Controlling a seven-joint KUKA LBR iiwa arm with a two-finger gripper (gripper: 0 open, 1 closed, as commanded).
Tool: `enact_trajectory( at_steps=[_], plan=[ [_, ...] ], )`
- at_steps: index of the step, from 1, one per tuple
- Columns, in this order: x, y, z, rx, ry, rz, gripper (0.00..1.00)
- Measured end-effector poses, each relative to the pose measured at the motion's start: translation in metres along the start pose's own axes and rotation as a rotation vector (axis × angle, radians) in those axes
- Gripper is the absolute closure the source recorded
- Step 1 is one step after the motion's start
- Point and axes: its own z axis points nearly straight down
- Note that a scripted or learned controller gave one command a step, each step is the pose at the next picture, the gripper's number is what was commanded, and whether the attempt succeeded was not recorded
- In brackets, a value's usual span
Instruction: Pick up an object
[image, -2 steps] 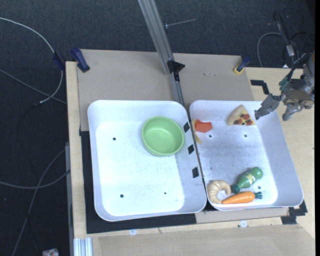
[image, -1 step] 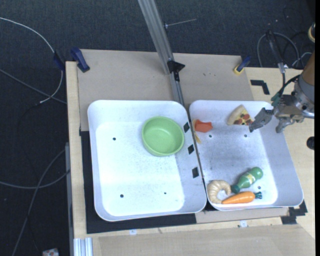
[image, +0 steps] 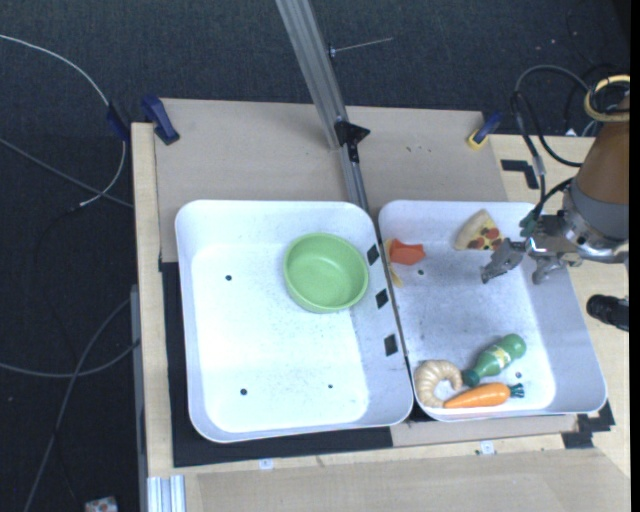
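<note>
My gripper (image: 521, 267) hangs over the right bin (image: 560, 320), near its back right part, with its two fingers spread apart and nothing between them. A toy pizza slice (image: 479, 232) lies just left of it at the bin's back. A small orange-red piece (image: 405, 251) rests by the bin's left wall. At the front of the bin lie a croissant (image: 437, 379), a green bottle (image: 495, 358) and a carrot (image: 478, 397), close together.
The left bin (image: 230, 330) holds a green bowl (image: 325, 271) near its back right corner. A metal pole (image: 325, 90) slants across the bench behind the bins. Blue and yellow clamps sit at the bench's back corners.
</note>
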Motion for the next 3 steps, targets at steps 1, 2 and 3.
enact_trajectory(
  at_steps=[1, 2, 3],
  plan=[
    [-0.003, 0.004, 0.050, -0.002, 0.000, -0.001, 0.00],
    [-0.002, 0.006, 0.033, -0.011, 0.000, -0.001, 1.00],
    [0.000, 0.007, -0.034, -0.026, -0.007, -0.003, 1.00]
  ],
)
